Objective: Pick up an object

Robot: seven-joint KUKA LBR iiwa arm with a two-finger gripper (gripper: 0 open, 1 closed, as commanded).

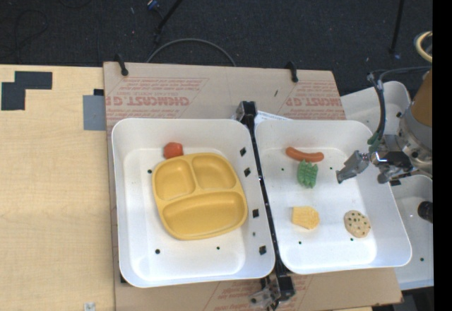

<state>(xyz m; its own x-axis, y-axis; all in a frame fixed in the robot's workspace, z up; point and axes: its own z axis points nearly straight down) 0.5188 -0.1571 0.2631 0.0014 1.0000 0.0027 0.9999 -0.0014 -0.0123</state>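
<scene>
In the right bin [332, 261] lie an orange sausage [305, 155], a green leafy piece [307, 174], a yellow wedge [305, 218] and a speckled cookie [357, 224]. My gripper [369, 169] hangs over the right bin's right side, above the cookie and to the right of the green piece. It is open, with nothing between its fingers. One grey finger [348, 167] points toward the green piece.
The left bin [119, 182] holds a yellow divided plate [200, 194] and a small red piece [173, 150] at the plate's upper left corner. A black divider [258, 182] runs between the bins. Brown cardboard [212, 94] lies behind them.
</scene>
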